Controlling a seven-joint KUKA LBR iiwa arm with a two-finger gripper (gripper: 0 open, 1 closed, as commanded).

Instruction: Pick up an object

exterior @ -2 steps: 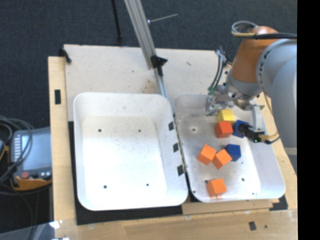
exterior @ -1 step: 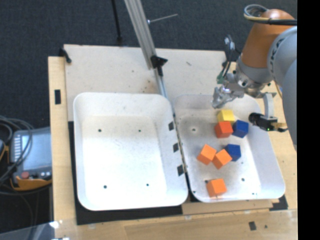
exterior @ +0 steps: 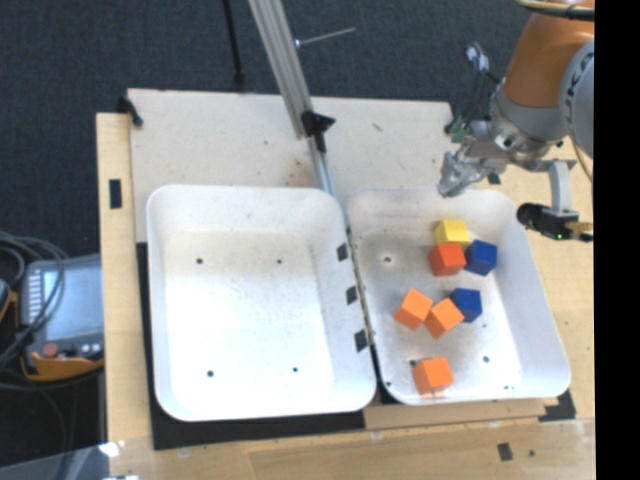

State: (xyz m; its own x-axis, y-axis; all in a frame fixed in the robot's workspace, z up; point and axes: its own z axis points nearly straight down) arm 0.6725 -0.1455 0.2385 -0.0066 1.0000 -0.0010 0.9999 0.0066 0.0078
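The gripper hung over the right bin's far edge; its state I cannot tell. The yellow cube, just below, looked light, rigid, best pinched across flat sides.

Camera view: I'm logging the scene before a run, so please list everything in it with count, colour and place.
Bins: 2, white, side by side on the bench.
Yellow cube: 1, right bin, far end.
Red cube: 1, right bin, touching the yellow cube.
Blue cubes: 2, right bin, right side.
Orange cubes: 3, right bin, middle and near end.
Rail: 1, silver, slanting above the bench.
Pendant: 1, grey, left of bench.
Gripper: 1, grey, above right bin's far edge.
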